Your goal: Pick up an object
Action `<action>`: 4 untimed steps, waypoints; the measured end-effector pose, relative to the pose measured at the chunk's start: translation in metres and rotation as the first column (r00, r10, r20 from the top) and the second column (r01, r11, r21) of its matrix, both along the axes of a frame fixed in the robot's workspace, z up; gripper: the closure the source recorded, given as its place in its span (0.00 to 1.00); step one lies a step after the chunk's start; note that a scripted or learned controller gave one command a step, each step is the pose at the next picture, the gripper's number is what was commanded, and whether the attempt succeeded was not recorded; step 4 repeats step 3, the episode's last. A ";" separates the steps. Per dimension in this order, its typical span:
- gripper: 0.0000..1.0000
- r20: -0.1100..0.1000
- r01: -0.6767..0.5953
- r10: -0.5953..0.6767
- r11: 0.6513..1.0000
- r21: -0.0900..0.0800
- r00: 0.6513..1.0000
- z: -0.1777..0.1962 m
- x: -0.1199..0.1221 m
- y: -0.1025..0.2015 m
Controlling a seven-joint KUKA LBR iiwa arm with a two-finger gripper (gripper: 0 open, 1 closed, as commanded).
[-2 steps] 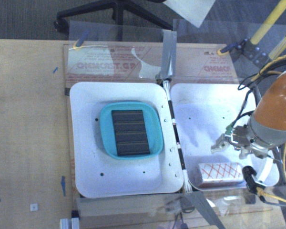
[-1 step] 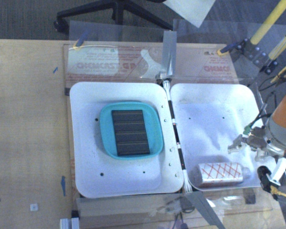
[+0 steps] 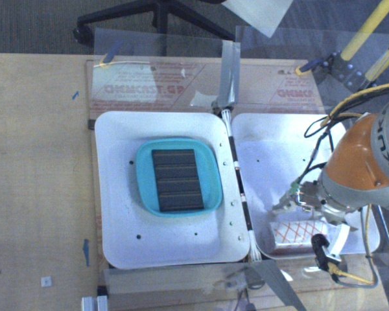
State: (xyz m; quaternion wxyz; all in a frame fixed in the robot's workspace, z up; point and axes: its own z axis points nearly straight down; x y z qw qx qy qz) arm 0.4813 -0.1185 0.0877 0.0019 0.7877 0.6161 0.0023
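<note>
A flat packet with a red criss-cross pattern on white [image 3: 297, 234] lies at the near edge of the right bin [image 3: 259, 151]. My gripper [image 3: 305, 203] hangs over the near right part of that bin, just above the packet, with the orange band of the arm [image 3: 358, 161] behind it. A turquoise dish holding a dark ribbed block [image 3: 177, 179] sits in the middle of the left bin [image 3: 117, 193], well away from the gripper.
Cables loop around the wrist at the right. A divider with clips runs between the two bins [image 3: 236, 173]. Taped plastic sheets and a chair base lie beyond the bins. The wooden bench stretches to the left.
</note>
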 end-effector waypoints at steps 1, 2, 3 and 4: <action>0.00 -0.007 0.190 -0.190 0.982 -0.001 0.982 0.079 -0.002 -0.086; 0.00 0.001 0.248 -0.248 0.969 0.002 0.969 0.000 0.000 0.003; 0.00 -0.008 0.525 -0.525 0.851 -0.001 0.851 0.100 -0.002 -0.058; 0.00 -0.008 0.525 -0.525 0.851 -0.001 0.851 0.100 -0.002 -0.058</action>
